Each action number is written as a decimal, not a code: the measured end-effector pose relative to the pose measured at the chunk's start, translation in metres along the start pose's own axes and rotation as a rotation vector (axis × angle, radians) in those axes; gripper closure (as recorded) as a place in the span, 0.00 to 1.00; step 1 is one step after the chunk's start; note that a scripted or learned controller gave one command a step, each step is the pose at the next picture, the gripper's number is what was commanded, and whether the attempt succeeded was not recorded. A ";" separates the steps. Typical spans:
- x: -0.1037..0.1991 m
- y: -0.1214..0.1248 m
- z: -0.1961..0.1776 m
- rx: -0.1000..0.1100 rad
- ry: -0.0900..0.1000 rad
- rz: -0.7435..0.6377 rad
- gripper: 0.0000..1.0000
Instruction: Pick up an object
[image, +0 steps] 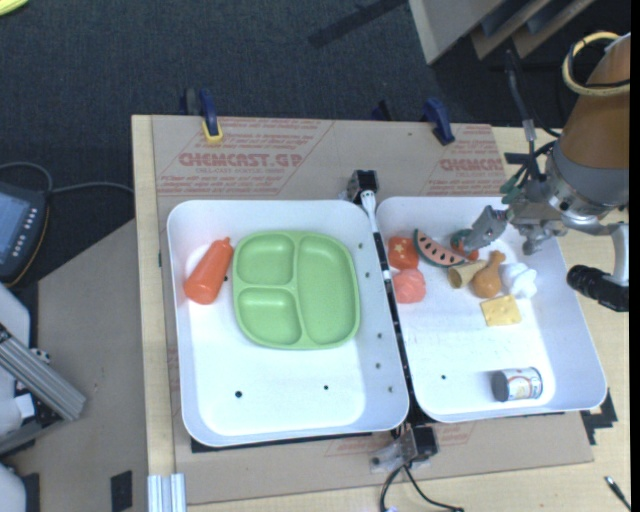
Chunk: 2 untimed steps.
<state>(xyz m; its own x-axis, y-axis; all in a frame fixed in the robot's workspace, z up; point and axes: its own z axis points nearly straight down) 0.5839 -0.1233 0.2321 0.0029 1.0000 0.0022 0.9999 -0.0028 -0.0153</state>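
Even, bright overhead light washes the two white bins (290, 415) nearly to glare, with only faint soft shadows. The dark floor (90, 70) stays dim. Focus is slightly soft throughout, grainy.

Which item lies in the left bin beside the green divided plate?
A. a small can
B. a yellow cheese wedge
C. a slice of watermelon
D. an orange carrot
D. The orange carrot lies in the left bin just left of the green divided plate; the watermelon slice, can and cheese wedge sit in the right bin.
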 end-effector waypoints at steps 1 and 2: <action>0.000 0.002 -0.008 -0.014 -0.002 -0.003 0.00; -0.008 0.008 0.044 -0.009 -0.001 -0.002 0.00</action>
<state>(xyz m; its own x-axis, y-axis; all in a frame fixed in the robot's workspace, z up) 0.5910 -0.1315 0.1877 0.0009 1.0000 0.0011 1.0000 -0.0009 -0.0066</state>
